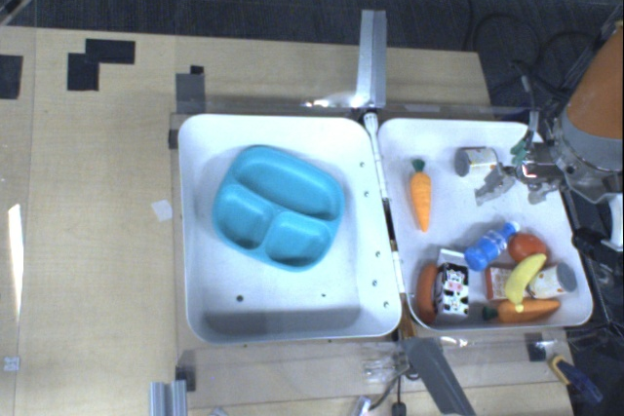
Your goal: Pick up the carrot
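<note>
Across the bench [97,209] I see the two white bins side by side, and I'll work down from the biggest things. On the left, the left bin [210,307] carries a blue sectioned plate [279,205], sitting toward the bin's middle and far half, well apart from everything else. Next to it, the right bin [444,136] holds all the small pieces. From the right edge the arm [600,102] comes in over that bin's far right corner, grey with its orange band showing. At its end the claw [514,180] hangs over the far right part of the bin; I read its fingers [490,187] as spread apart, with nothing between them, though the metal parts blur together somewhat. Just beside the claw, toward the bin's far edge, lies a small grey block [474,160], and I cannot tell whether a finger touches it. My target, the carrot [421,196], lies alone on bare bin floor near the left wall, green top pointing to the far edge, clear of the claw. Along the near edge sits a crowded heap: a second, longer carrot [528,310] at the near right corner, a banana [526,274] resting over it, a red round fruit [527,246] behind that, a blue bottle [490,246], a black-and-white carton [451,285], and a reddish sausage-shaped piece [426,285] at the near left corner.
</note>
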Tool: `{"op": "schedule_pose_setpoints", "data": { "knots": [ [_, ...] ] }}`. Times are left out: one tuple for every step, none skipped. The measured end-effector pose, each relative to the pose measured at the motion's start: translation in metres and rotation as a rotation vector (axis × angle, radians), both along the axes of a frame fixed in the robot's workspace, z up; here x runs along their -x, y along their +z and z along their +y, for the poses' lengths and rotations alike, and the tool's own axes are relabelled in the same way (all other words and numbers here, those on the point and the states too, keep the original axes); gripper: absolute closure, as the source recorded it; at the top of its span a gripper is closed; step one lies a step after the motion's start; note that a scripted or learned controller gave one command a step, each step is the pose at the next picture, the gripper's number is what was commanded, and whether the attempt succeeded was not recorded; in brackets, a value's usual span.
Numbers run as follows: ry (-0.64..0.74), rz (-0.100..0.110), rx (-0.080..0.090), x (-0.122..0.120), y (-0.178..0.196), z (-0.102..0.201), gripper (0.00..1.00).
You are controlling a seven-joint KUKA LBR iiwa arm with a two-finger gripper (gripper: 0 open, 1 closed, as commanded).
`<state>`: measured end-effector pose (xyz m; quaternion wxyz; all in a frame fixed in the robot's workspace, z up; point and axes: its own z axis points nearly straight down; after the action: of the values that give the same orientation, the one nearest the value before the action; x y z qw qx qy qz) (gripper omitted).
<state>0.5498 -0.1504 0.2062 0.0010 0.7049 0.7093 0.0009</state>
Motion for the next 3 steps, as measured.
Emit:
{"op": "schedule_pose_setpoints", "data": {
  "knots": [
    [0.331,-0.004,0.003,-0.039,-0.033,-0.031,0.00],
    [0.588,-0.003,0.002,-0.061,-0.083,0.032,0.00],
    [0.746,-0.009,0.006,-0.063,-0.116,0.057,0.00]
  ]
}}
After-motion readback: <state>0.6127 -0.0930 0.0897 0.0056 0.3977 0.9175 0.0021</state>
